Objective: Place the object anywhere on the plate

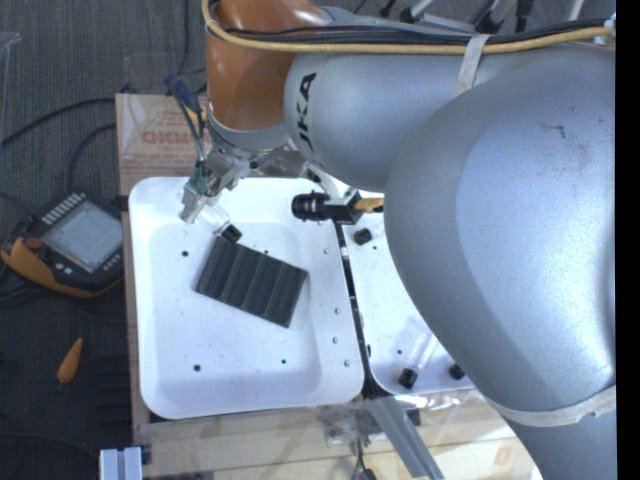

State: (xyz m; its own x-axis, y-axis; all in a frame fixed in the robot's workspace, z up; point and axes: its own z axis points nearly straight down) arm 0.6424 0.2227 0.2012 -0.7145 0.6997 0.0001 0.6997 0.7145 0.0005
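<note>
Toward the frame's upper left, my gripper [197, 200], state untellable, hovers beside the ridged dark plate [250, 282]; it looks stiff, light, best edge-gripped.

Bright, even light; soft shadows; slight blur throughout.

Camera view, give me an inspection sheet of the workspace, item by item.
Surface: two white bins side by side, left bin, right bin mostly hidden by the arm.
Job's things: dark ribbed plate flat in the left bin; small dark object off its upper corner.
Clutter: orange item on the floor.
Grippers: tool over the left bin's back edge.
Cables: yellow hose along the arm.
Surroundings: handheld pendant at left; cardboard behind.
</note>
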